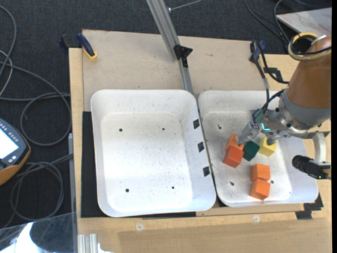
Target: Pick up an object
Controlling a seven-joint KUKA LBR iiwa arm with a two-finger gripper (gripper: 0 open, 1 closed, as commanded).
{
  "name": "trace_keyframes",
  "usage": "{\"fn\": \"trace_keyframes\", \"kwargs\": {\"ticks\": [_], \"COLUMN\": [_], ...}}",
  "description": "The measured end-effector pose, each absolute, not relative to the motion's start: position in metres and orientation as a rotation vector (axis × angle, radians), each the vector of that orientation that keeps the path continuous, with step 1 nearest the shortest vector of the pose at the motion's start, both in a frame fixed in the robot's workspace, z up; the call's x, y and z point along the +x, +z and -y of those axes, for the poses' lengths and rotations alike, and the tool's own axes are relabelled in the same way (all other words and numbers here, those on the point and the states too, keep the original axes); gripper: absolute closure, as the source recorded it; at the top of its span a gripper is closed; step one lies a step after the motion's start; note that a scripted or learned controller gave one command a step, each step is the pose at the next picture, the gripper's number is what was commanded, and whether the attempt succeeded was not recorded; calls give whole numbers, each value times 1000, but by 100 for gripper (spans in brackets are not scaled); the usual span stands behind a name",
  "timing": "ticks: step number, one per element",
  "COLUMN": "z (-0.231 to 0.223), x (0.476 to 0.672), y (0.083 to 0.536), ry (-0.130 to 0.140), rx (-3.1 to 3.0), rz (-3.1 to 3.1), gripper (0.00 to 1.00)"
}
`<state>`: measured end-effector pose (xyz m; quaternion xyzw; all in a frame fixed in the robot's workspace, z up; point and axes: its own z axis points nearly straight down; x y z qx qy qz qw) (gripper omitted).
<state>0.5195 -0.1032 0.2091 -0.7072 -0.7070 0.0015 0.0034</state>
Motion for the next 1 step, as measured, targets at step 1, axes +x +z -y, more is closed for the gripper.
{"fn": "trace_keyframes", "kwargs": {"ticks": [1], "z": [103], "x": [521], "y": [211], "ry": [-1], "rx": [-2220], "rz": [2221], "gripper": [0]}}
